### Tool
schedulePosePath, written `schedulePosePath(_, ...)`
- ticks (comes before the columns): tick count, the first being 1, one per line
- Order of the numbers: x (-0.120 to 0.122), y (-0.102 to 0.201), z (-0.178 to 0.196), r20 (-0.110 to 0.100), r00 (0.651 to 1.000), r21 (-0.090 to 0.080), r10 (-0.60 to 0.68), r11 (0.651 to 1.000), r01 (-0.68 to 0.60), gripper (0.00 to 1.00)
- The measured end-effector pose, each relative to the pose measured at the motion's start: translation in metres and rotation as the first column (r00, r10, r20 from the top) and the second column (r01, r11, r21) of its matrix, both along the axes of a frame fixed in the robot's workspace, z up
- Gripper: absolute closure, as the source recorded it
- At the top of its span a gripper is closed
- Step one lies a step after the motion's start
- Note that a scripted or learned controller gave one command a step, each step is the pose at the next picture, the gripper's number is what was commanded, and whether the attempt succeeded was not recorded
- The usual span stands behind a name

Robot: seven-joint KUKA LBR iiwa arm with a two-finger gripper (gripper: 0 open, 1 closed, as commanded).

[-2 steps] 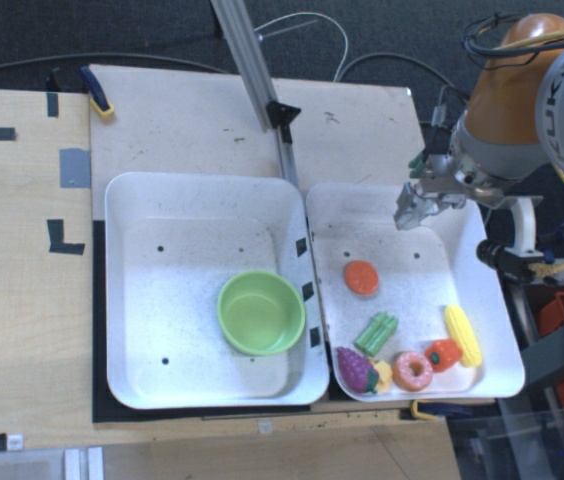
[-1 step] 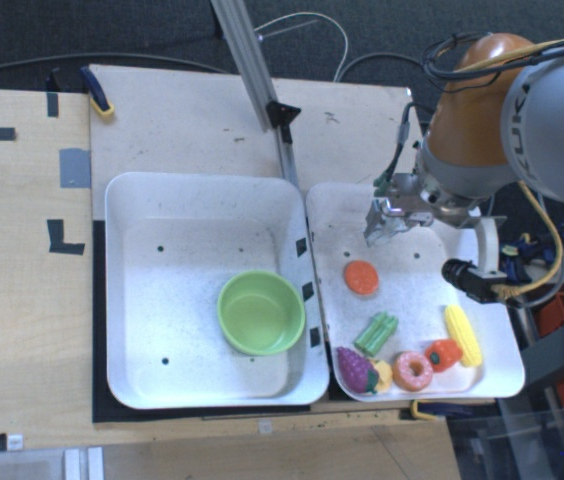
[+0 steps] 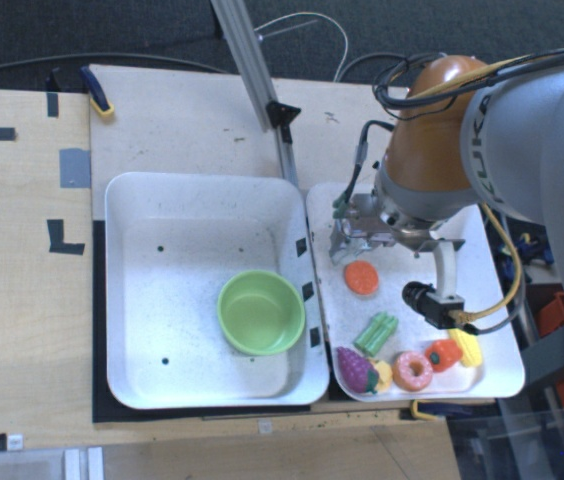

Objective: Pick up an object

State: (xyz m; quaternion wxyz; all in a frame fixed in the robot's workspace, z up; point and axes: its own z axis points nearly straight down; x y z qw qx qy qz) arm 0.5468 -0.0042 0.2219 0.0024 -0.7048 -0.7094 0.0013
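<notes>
Camera view: Two white bins sit side by side on the worktop [image 3: 192, 118]. The left bin [image 3: 142, 208] contains a green bowl [image 3: 260, 312], upright, near the bin's front right corner. The right bin [image 3: 497, 363] contains the toy food items. An orange disc [image 3: 362, 277] lies near the middle of this bin. A green piece [image 3: 376, 333] lies in front of the disc. Along the front wall, from left to right, lie purple grapes [image 3: 354, 367], a pink donut [image 3: 413, 370], an orange-red piece [image 3: 444, 354] and yellow corn [image 3: 467, 346]. The grapes and donut are close together; a small yellow item sits between them.

The arm [image 3: 442, 138] reaches over the right bin from the right. The gripper [image 3: 345, 249] hangs above the bin's rear left part, just behind and left of the orange disc. Whether the jaws are wide or narrow cannot be determined; no item is visible between them. A metal pole [image 3: 247, 53] rises behind the bins.
</notes>
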Motion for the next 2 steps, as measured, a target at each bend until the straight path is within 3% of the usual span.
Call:
schedulePosePath(1,-0.019,0.049,-0.009,0.0,1.0,0.0,0.0,1.0,0.0,1.0)
schedulePosePath(2,-0.03,0.1,0.006,0.003,1.0,0.0,0.002,1.0,-0.002,1.0)
